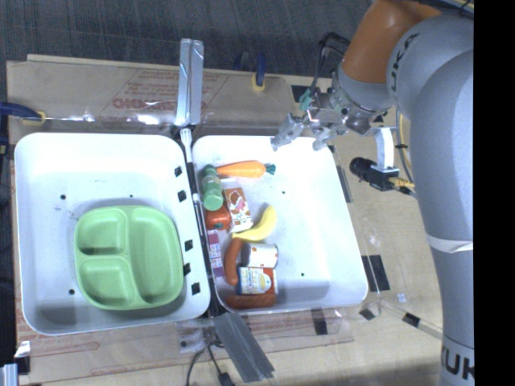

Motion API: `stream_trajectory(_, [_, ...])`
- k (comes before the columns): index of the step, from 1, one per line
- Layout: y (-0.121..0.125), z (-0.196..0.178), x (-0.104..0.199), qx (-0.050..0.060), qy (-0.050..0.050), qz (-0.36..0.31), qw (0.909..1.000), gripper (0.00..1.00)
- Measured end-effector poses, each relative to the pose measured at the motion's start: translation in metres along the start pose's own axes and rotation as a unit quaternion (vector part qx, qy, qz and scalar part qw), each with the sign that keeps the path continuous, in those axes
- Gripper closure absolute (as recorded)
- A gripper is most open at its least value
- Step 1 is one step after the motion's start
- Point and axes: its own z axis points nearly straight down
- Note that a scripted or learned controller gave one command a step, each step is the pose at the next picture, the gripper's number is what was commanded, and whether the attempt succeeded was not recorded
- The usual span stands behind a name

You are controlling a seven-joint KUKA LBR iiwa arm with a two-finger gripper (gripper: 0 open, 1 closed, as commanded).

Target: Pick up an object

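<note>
**Mostly plastic in here**

Both bins (322, 215) look like smooth white plastic, kinda glossy. The green tray (127, 256) is matt plastic. Carrot (240, 168) and banana (259, 225) have a toy-plastic sheen. The jar (256, 268) wears a paper label. Bench (241, 83) looks like brown cardboard.

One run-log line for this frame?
end effector: over right bin's far rim, nothing between fingers | carrot, banana: in right bin | green tray: left bin
</note>
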Motion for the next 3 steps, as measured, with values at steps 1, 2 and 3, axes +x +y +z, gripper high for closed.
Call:
stream_trajectory(1, [0.012,0.127,0.05,-0.01,-0.003,-0.11,0.9938,0.0])
stream_trajectory(2, [0.009,0.12,0.049,-0.003,-0.002,-0.113,0.9936,1.0])
stream_trajectory(3, [0.007,0.026,0.063,-0.002,-0.001,-0.08,0.9968,1.0])
